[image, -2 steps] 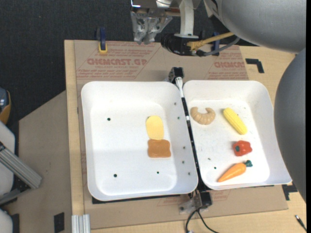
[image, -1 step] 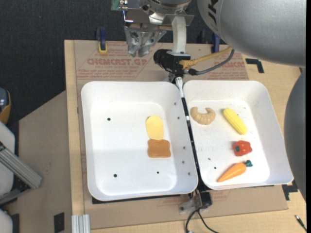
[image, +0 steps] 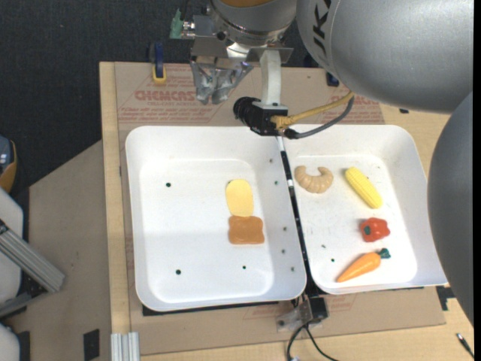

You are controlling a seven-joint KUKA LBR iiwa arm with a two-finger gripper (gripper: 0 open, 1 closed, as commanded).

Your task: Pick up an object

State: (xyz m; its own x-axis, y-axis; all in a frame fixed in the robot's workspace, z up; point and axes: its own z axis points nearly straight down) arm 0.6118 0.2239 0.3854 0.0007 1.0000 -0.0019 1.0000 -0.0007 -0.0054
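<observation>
We judge the approach barely begun: our pincer point(image: 216, 81), grip state we cannot tell, hangs beyond the left bin point(image: 150, 201), needing descent toward the yellow slice point(image: 239, 196).

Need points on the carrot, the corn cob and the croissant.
carrot point(image: 359, 268), camera view, middle of the orange body
corn cob point(image: 363, 187), camera view, middle of the yellow cob
croissant point(image: 313, 179), camera view, centre of the curved roll
</observation>
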